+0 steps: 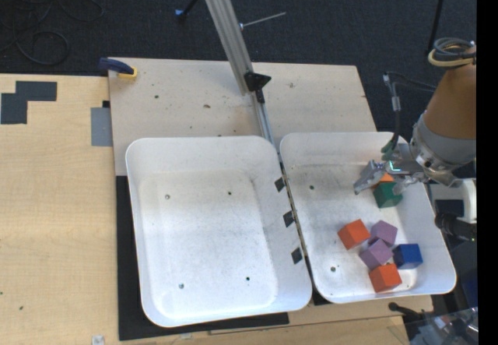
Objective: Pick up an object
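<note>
The gripper (380, 177) is poised at the green block (387, 194) (right bin's (327, 150) three o'clock); finger state cannot be told. A firm closure is needed next.

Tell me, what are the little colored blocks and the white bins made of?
The orange block, purple blocks and blue block look like painted wood or maybe foam: flat matte faces, crisp edges, no shine. Which one I can't tell. The right bin and left bin look like thin molded plastic: smooth white, rounded corners, curled rims, speckled with dirt.
</note>
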